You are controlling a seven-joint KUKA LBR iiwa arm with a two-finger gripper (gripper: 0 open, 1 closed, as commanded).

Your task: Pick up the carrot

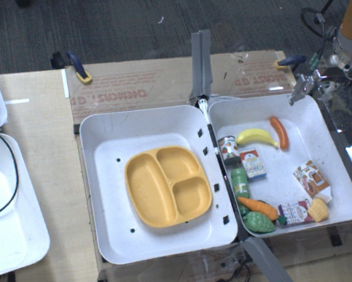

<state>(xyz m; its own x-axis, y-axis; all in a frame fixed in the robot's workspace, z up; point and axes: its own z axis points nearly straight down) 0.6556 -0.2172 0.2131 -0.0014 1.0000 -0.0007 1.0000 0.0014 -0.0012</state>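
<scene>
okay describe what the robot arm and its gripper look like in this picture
At the view's upper right edge, a slice of the arm shows: an orange band with pale grey below it. Black cables loop beside it. The gripper is a small cluster of grey metal parts with thin fingers, its finer detail too small to make out.

The carrot (258,206) lies in the right bin (335,150); the pincer (303,86), perhaps open, hovers above its far corner.

Orange-banded arm (347,23), black cables, small metallic pincer (302,87)
</scene>
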